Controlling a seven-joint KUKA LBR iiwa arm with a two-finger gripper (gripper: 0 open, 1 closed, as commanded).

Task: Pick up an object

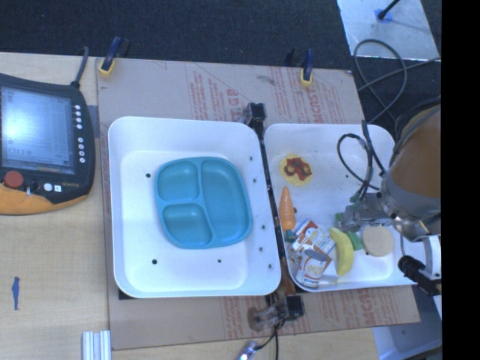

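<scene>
The grey, orange-banded arm [416, 167] reaches in from the right, its end effector [358, 217] lowered.

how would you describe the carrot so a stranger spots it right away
Look in the right white bin, along its left wall beside the divider. The carrot lies there lengthwise, below the round yellow and red piece. It is the sole slim orange thing, unlike the yellow banana.
</scene>
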